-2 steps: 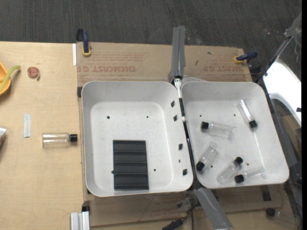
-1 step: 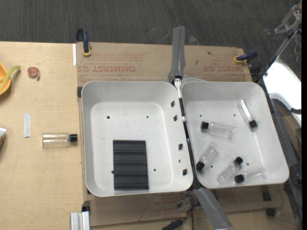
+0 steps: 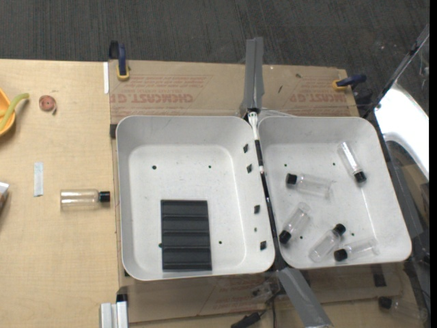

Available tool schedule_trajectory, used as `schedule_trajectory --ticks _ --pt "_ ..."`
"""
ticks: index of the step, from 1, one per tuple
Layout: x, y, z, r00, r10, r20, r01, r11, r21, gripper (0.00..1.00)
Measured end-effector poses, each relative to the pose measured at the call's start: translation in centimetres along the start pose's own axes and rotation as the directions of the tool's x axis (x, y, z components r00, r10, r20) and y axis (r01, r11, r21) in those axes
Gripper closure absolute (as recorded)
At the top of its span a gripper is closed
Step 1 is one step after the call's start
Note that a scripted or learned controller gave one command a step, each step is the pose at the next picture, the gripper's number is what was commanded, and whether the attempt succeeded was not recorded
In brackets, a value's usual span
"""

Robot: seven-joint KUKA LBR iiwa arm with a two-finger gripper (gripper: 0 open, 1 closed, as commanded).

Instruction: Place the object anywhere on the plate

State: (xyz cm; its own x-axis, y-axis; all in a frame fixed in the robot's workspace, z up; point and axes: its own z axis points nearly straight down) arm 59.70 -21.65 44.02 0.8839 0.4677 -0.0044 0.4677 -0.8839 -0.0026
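Observation:
A black ribbed plate (image 3: 185, 235) lies flat in the front of the left bin (image 3: 136, 142). Several clear vials with black caps lie scattered in the right bin (image 3: 382, 156). One vial (image 3: 308, 184) lies near the middle and another (image 3: 351, 160) toward the back right. A third vial (image 3: 295, 222) lies near the left wall. Two more vials (image 3: 328, 243) (image 3: 356, 250) lie close together at the front.
Another clear vial (image 3: 83, 197) lies on the wooden bench left of the bins. A yellow object (image 3: 7, 112), a small reddish disc (image 3: 46, 102) and a pale strip (image 3: 38, 180) lie further left. Clamps (image 3: 120, 60) (image 3: 348, 82) hold the cardboard behind the bins.

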Motion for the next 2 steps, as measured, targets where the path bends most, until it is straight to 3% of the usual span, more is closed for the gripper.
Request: schedule_trajectory --ticks 1,2 --pt "6.5 -1.4 0.8 0.966 0.258 0.000 -0.258 0.966 0.000 0.00" --pt "1.0 1.2 0.0 0.959 0.283 0.000 -0.283 0.959 0.001 0.00"
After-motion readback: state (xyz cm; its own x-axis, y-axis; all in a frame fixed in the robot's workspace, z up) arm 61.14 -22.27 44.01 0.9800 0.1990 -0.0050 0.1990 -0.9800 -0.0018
